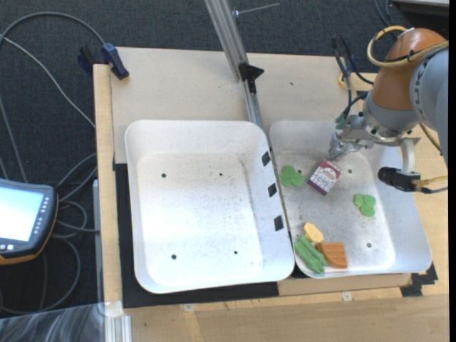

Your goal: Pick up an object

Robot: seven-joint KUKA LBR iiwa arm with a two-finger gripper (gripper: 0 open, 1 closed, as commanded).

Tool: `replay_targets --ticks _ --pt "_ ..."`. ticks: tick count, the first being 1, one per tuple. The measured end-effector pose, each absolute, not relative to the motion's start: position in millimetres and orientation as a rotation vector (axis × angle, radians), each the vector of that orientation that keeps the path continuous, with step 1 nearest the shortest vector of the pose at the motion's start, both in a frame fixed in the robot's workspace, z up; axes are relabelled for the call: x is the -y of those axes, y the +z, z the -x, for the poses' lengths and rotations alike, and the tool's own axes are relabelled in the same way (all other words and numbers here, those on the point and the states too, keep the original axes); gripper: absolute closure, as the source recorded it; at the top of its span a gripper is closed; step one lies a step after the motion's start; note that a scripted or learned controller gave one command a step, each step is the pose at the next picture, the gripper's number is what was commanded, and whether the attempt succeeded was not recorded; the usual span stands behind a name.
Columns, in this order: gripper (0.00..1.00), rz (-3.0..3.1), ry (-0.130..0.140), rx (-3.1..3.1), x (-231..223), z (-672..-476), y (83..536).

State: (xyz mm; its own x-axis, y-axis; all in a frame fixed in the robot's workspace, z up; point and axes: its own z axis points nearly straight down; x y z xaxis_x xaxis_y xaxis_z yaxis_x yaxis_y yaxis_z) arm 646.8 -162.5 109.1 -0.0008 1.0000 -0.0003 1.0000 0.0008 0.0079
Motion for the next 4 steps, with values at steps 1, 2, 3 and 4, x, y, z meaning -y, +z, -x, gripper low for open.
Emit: replay_targets --ticks 1,2,3,4 --pt "1.0 -2.214 0.008 -2.219 154 -647.3 170" --pt "1.0 -2.216 0.006 -2.217 157 -642.6 218" --pt "1.0 -2.215 0.007 -2.218 157 -644.2 267" --pt "1.0 -2.219 -0.001 -2.23 105 -626.6 254"
